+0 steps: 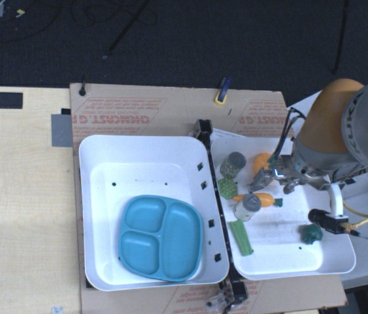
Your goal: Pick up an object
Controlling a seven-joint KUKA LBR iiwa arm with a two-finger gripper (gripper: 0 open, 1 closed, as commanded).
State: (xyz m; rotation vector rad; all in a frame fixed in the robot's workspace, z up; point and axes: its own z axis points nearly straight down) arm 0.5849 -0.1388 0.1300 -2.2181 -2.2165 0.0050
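Over the right bin [340, 260], the arm's bulk hides the jaws' state.

Red print is showing on the cardboard [138, 110] under the bins, upside down and too blurred to read.

Arm [360, 133] — grey rounded housing at the scene's right | band [331, 113]: broad orange collar above the wrist | wrist [314, 159]: grey ring, metallic fittings below | cable [287, 128]: thin, black, looped on the left side | gripper [265, 178] — small silver-grey metal parts
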